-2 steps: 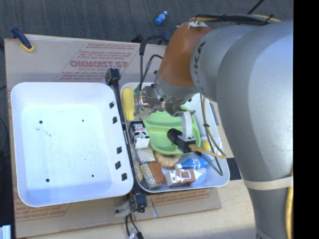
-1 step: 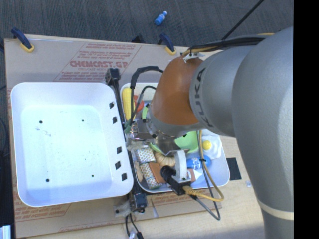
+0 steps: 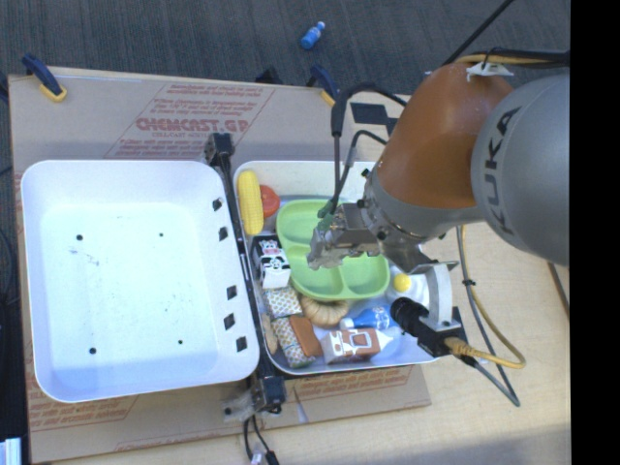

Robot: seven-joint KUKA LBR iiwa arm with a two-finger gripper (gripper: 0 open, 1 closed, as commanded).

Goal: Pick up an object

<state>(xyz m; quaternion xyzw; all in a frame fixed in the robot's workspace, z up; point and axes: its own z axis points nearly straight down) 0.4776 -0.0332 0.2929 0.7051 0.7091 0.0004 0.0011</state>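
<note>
The right bin [image 3: 254, 176] holds a crowd of toy items. A light green divided plate [image 3: 341, 277] lies in its middle. A yellow corn cob [image 3: 250, 201] and a red piece [image 3: 268, 201] lie at the far left corner. A small black-and-white item [image 3: 272, 257] sits beside the plate. Near the front lie a checkered block [image 3: 283, 303], a brown block [image 3: 305, 337], a tan ring-shaped piece [image 3: 324, 311], a white packet with a red label [image 3: 356, 343] and a blue piece [image 3: 372, 320]. My gripper [image 3: 332, 241] hangs low over the green plate. The wrist hides its fingertips.
The left bin [image 3: 126, 279] stands beside the right one, with only small dark dots on its floor. Both bins rest on a cardboard sheet [image 3: 184, 114] held by blue-and-yellow clamps [image 3: 44, 76]. A small blue thing [image 3: 311, 35] lies on the dark floor beyond.
</note>
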